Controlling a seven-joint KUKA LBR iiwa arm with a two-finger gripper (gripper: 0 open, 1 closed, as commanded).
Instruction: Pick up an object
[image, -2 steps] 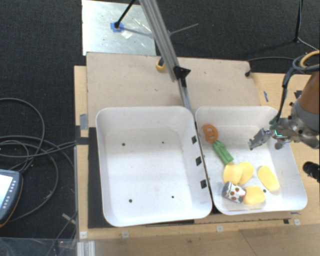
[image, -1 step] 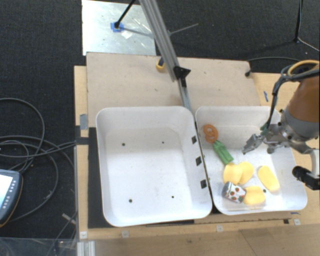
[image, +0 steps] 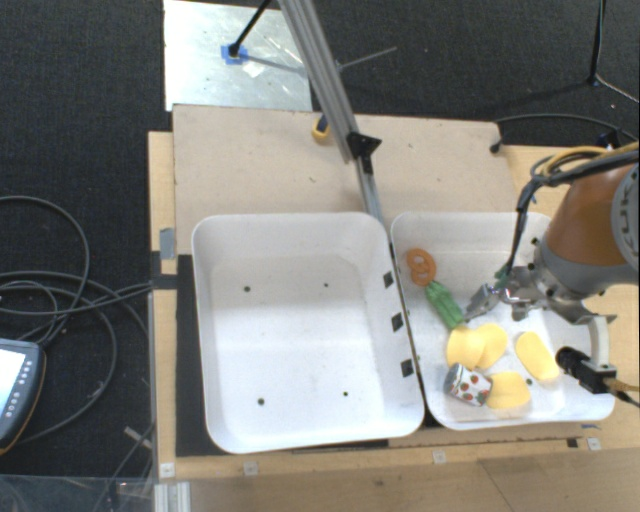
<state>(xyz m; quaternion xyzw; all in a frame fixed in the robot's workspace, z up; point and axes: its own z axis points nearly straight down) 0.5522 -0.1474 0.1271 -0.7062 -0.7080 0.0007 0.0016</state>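
At the far left a tablet is lying on the dark floor, cut off by the picture's edge, with black cables looping beside it. The left bin is sitting on the bench, showing only a few small dark dots on its white floor. A grey pole is slanting down from the top and ending at the seam between the two bins, where it is hiding part of both rims.

The right bin is holding all the objects. An orange pretzel-shaped piece is lying near its upper left, with a green stick just below it, slanting down to the right. The stick's lower end is touching or overlapping a yellow lump (which of the two is hard to tell). Below that a small patterned cube is sitting beside another yellow piece, and a third yellow piece is lying further right.

The gripper is hanging over the bin just right of the green stick's lower end and above the yellow lump. It is small and blurred against the white, so whether its tips are spread or closed cannot be told, and nothing is visibly caught in it. The arm behind it is covering the bin's right wall and is itself cut off at the right
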